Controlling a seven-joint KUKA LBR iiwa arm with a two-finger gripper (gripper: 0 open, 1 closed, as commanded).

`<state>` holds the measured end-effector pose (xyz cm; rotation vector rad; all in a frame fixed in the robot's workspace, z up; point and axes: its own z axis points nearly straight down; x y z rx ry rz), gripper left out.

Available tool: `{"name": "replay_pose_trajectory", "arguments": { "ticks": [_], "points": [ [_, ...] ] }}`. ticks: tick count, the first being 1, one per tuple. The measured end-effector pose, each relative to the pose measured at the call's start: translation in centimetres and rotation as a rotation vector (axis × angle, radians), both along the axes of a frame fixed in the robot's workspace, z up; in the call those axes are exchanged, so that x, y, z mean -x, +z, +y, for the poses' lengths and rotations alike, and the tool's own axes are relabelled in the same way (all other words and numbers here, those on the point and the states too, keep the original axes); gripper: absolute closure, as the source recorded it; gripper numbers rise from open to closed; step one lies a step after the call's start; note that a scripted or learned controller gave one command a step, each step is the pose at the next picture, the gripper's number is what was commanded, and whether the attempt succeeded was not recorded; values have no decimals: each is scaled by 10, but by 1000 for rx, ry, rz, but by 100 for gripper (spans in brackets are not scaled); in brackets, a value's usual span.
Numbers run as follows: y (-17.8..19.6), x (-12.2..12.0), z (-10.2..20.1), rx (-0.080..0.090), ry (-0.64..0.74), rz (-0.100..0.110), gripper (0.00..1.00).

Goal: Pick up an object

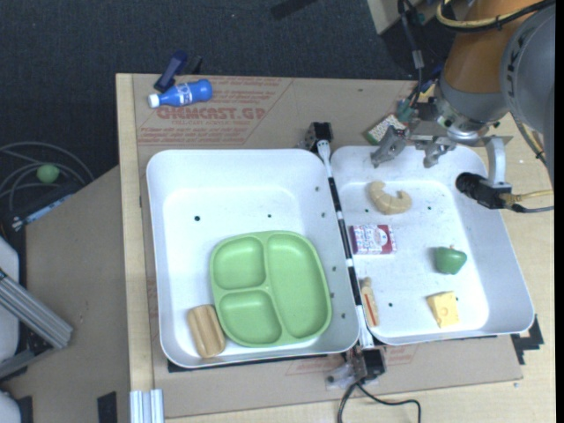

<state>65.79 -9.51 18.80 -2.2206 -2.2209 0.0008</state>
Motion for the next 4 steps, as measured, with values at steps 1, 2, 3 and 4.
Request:
{"name": "replay_pose_trajectory", "arguments": {
  "ticks": [1, 2, 3, 4],
  "points": [
    [-104, 40, -5, 0, -1, 0, 0],
    [-103, -9, -1, 1, 0, -3, 0],
    [-92, -10, -1, 1, 1, -6, 100],
    [-2, 85, 68, -2, 2, -1, 100]
  ]
}}
